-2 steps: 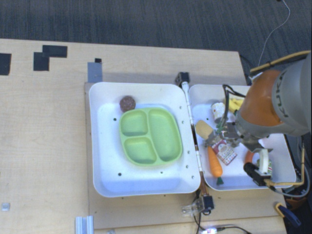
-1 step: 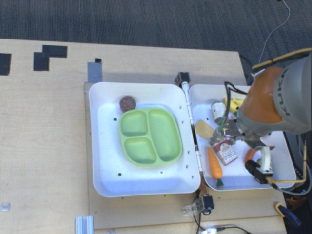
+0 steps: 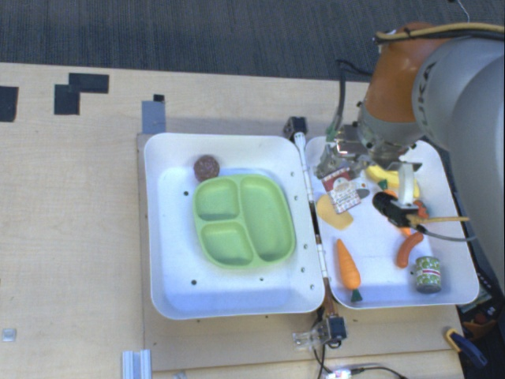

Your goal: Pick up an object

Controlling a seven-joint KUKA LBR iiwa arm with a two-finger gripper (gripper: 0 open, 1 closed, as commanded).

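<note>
Orange carrot beside inner wall of bin

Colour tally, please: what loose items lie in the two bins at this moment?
Green: 2, divided tray, green-labelled can
Brown: 1, round disc
Orange: 2, carrot, sausage
Yellow: 2, flat slice, yellow piece behind it
Red and white: 1, packet
Total: 8 that can be told apart

Bins: 2, left bin and right bin. Left bin: 1 green divided tray; 1 brown disc at 11 o'clock. Right bin: 1 carrot at 7 o'clock; 1 can at 5 o'clock; 1 sausage; 1 yellow slice.
</note>
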